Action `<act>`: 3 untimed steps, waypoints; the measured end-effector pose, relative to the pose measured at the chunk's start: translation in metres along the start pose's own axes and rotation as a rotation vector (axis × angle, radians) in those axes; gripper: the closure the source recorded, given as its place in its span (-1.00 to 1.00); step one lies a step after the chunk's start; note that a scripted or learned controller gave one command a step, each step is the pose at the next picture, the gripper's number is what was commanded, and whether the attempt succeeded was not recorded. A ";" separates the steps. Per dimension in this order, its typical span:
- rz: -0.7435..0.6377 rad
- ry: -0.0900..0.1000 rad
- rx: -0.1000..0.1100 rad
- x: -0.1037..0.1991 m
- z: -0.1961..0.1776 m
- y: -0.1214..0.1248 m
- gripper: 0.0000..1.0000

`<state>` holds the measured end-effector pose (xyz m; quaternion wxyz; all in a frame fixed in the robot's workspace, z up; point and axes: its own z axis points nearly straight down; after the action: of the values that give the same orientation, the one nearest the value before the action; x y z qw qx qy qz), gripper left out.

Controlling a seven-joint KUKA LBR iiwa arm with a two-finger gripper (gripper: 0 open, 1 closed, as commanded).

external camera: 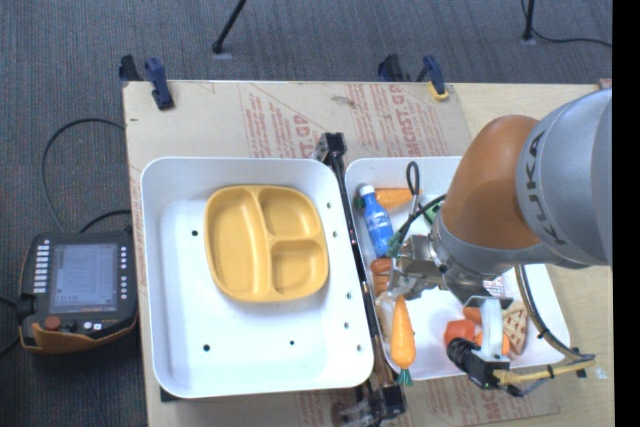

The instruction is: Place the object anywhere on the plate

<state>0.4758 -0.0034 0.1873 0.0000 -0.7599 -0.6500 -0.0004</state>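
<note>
A yellow plate (266,242) with three compartments lies in the left white bin (180,335), and nothing rests on it. My gripper (404,279) is low over the left side of the right bin (440,370), under the grey and orange wrist. An orange carrot (402,333) with a green stem lies lengthwise just below the gripper, close to the bin's front left corner. Whether the gripper touches the carrot cannot be made out. A blue bottle (378,221) with a white cap lies just above the gripper.
Further small items fill the right bin: an orange piece (396,198) by the bottle cap, another orange piece (381,268), a red item (463,331) and a tan waffle-like piece (516,325). A black divider bar (352,235) runs between the bins. The arm hides much of the right bin.
</note>
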 end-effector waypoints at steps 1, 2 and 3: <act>0.156 -0.001 0.004 0.068 -0.067 -0.011 1.00; 0.155 -0.001 0.004 0.067 -0.067 -0.011 -1.00; 0.155 -0.001 0.004 0.067 -0.067 -0.011 -1.00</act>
<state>0.4754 0.0649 0.2540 0.0011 -0.8080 -0.5891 0.0014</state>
